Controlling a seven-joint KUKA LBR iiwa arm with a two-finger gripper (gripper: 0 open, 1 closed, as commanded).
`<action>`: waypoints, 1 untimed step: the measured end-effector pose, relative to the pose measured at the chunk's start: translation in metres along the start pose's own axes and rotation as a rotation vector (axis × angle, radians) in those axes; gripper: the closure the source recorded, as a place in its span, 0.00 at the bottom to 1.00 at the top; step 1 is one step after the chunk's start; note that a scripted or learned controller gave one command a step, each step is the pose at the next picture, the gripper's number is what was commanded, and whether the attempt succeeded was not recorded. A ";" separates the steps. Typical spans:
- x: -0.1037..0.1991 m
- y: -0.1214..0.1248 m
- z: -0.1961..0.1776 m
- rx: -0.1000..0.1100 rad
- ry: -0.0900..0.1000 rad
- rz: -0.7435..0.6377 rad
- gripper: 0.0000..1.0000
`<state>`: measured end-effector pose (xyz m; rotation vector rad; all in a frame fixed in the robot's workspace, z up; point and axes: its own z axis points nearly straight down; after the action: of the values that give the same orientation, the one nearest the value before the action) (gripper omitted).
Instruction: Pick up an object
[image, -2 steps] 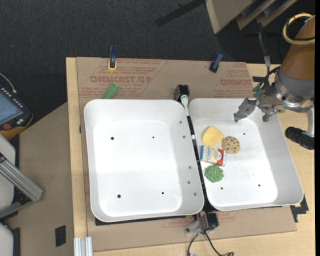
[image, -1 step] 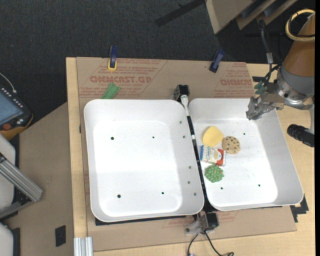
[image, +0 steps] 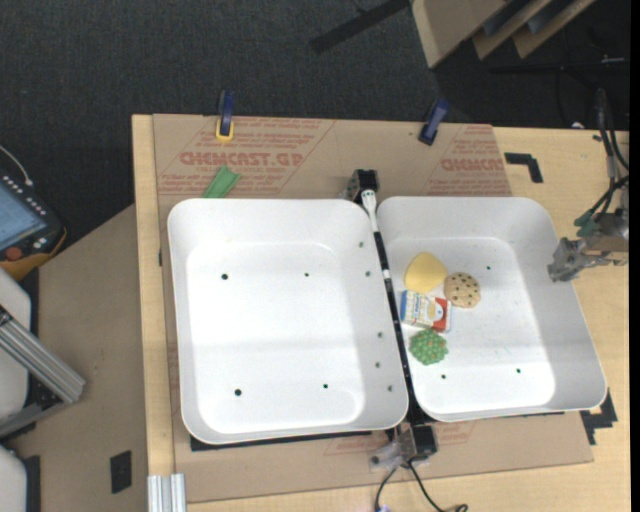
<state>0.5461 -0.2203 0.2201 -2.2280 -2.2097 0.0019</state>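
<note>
At nine o'clock in the right bin (image: 560, 330), a yellow piece (image: 425, 270), cookie (image: 461, 290), carton (image: 425, 311) and green ball (image: 428, 347) lie clustered, none lifted; the gripper (image: 566, 260) hangs at the rim's three o'clock, grip state unclear, so picking remains

Brown bench (image: 300, 150) bears two white bins (image: 280, 320) side by side.

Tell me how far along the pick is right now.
Nothing looks picked yet. The yellow piece, cookie, small carton and green ball all lie clustered in the right bin. In hand: the gripper sits at that bin's right rim, apart from them. Left: reaching the cluster, grasping one item and lifting it.
</note>
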 end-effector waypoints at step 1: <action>0.040 -0.068 -0.122 -0.015 -0.004 -0.010 1.00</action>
<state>0.4787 -0.1800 0.3425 -2.2260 -2.2304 -0.0098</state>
